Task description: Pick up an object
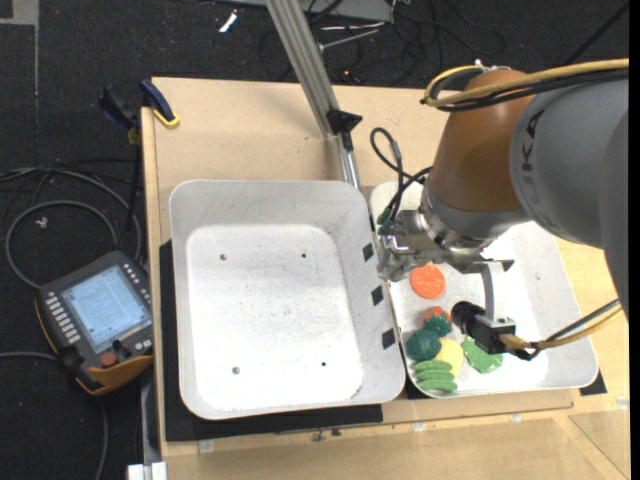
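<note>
— How is the gripper [398, 253] placed?
— It is hung low, just beside the orange ball [428, 282], probably because the pickable things are gathered there. Whether it is open or shut cannot be told.
— What is counted below the ball?
— One red piece [436, 317], one dark green lump [422, 344], one yellow piece [452, 354] and two light green pieces [435, 374]. All are kept in the right bin [560, 268], one of two on the worktop [230, 138].

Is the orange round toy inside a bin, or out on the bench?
Inside. The orange toy lies on the white floor of the right bin, within its rim, with green toys just in front of it.
</note>
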